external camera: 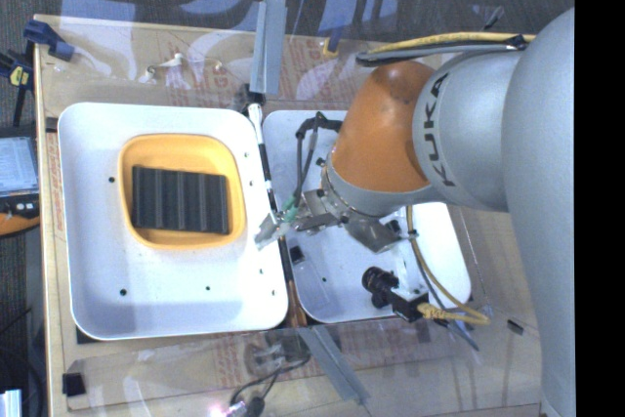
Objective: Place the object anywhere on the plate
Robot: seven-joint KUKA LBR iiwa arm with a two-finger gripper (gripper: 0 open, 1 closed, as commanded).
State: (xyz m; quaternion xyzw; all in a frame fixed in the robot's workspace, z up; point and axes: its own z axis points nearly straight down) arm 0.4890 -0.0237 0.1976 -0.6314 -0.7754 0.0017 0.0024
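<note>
Claw [271, 228] position: at the divide between the two bins, below the orange wrist [376, 137]. Finger state: cannot tell. Plate [181, 148], yellow-rimmed with a dark ribbed centre, lies in the left bin [98, 288]. Object: not identifiable. Judged progress: placement still outstanding

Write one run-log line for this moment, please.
arm: over right bin | gripper: at the divider between bins | plate: in left bin, dark ridged block on it
</note>
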